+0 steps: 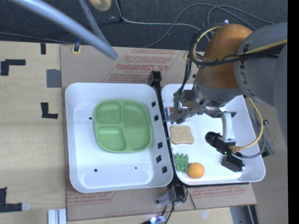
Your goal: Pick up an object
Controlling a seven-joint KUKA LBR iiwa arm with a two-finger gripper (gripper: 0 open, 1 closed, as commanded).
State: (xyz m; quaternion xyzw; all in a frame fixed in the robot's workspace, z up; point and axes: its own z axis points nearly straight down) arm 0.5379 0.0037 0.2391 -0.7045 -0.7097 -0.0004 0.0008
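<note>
Grey metal gripper (180, 110), under an orange-banded wrist, low over the right bin's (250, 174) left edge; finger state cannot be told. Just below it: flat tan bread slice (181, 135), free on the floor. Nearer the front rim: knobbly green piece (181, 161), smooth orange ball (196, 170). Left bin (74, 139): glossy green four-section plate (124, 126).
</note>
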